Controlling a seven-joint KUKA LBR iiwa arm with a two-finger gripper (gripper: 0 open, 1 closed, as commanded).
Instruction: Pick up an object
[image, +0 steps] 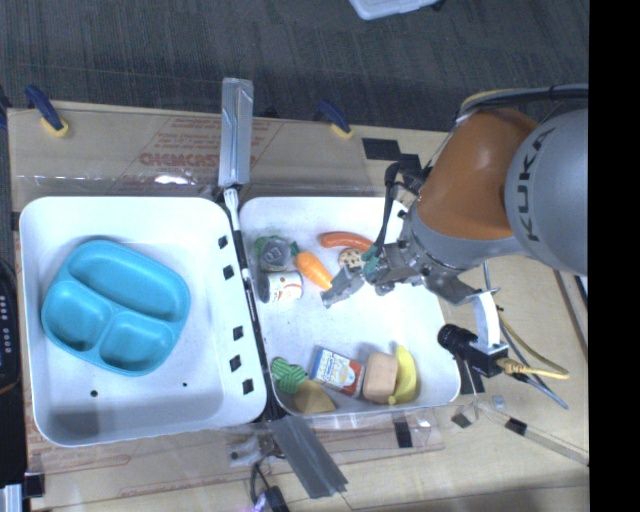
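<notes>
Gripper (345, 287) in right bin (420, 330), fingers spread, nothing held, just right of toy carrot (313, 268). Risk: fingertip nudges carrot aside, closes on air.

Across the top of the frame we see a dark grey carpeted floor (150, 45), with a pale object (395, 7) cut off at the upper edge. Below it lies the tan counter (560, 390), bearing faint red printing (185, 150) in the upper left. Two blue clamps (45, 108) grip its far edge. Lighting is even.
</notes>
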